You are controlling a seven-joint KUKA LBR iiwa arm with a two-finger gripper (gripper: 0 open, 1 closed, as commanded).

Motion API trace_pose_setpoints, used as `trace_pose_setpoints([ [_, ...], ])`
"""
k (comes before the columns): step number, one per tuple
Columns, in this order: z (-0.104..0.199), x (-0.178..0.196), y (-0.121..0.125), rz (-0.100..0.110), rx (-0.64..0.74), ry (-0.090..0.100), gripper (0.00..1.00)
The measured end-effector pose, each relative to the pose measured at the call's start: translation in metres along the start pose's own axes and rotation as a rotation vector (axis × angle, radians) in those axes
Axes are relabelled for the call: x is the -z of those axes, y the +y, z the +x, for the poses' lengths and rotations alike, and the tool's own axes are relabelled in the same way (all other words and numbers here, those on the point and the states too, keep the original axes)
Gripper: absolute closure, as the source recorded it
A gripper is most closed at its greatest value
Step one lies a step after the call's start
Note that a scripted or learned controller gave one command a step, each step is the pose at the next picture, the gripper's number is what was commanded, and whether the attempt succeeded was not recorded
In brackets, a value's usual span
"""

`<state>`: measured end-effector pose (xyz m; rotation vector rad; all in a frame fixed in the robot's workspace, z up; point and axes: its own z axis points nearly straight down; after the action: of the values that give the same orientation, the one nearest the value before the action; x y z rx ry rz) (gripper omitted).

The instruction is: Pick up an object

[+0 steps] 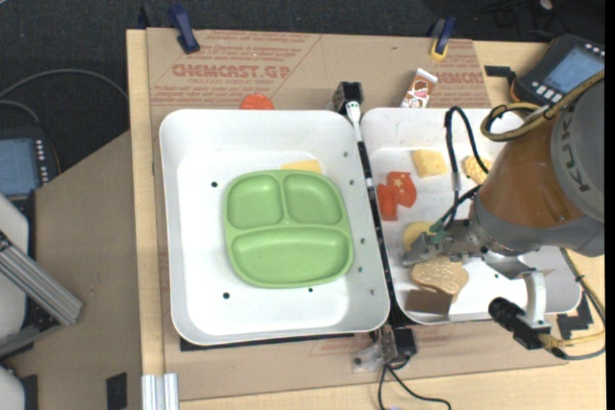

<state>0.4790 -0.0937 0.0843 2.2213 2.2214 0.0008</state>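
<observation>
**Arm low over the right bin's clutter**

While the grey arm with its orange band (524, 178) reaches in from the right, we see its gripper (423, 250) low in the right white bin (452, 122), among the small things there. We cannot tell how it is set, nor whether it has taken anything. Just beside it lie a pale yellow rounded piece (417, 231) and a tan cookie-like disc (440, 277), with a dark brown block (429, 302) nearer the front wall. Farther back we find a red crumpled piece (396, 192) and a yellow cube (430, 162). Across the divide, the left white bin (192, 206) carries a green divided plastic plate (286, 228). Both bins sit on the cardboard-covered counter (154, 110).
</observation>
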Motion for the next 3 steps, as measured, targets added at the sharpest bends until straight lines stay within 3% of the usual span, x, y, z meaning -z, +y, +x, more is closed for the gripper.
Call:
trace_pose_setpoints([
  [3, -0.0025, 0.0001, 0.0001, -0.001, 0.0, -0.001, 0.0],
])
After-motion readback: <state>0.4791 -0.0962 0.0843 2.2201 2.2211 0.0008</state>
